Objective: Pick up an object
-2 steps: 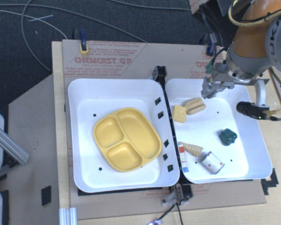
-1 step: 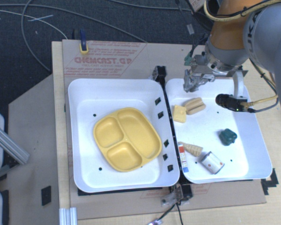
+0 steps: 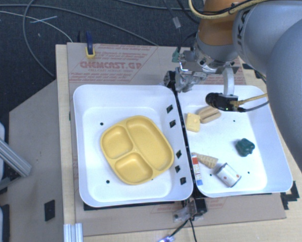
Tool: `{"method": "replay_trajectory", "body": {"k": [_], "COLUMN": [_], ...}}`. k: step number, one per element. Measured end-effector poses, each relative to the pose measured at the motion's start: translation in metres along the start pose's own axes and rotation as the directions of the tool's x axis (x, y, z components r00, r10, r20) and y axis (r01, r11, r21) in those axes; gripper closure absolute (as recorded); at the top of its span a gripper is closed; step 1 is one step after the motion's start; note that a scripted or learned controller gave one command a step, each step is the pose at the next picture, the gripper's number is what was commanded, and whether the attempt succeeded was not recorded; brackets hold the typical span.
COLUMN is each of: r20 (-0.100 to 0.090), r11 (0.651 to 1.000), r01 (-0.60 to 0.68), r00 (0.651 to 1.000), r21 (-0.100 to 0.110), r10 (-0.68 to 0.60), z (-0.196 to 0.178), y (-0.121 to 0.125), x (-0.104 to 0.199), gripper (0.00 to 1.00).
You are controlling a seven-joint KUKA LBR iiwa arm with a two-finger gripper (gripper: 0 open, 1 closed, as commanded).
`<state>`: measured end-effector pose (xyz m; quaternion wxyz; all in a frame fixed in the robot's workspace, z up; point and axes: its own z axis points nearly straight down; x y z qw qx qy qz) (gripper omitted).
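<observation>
Filling the left white bin is a yellow three-compartment plastic tray. The right white bin holds a pale block, tan piece, green lump, cone and silver cylinder. Gripper hovers at the bins' far divider, its grip state indiscernible.

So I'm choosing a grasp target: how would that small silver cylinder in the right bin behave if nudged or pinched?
The silver cylinder lies on its side, so a nudge would probably roll it. Its shiny surface looks hard and possibly slippery. It seems rigid and small, likely light.
</observation>
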<state>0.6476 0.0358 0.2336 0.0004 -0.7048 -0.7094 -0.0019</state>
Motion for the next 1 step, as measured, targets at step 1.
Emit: {"method": "replay_trajectory", "body": {"k": [1], "r20": [0.001], "r11": [1.0], "r01": [0.0], "r00": [1.0], "r21": [0.0], "r10": [0.0], "z": [-0.0017], "y": [0.0114], "x": [0.0555], "gripper": [1.0]}}
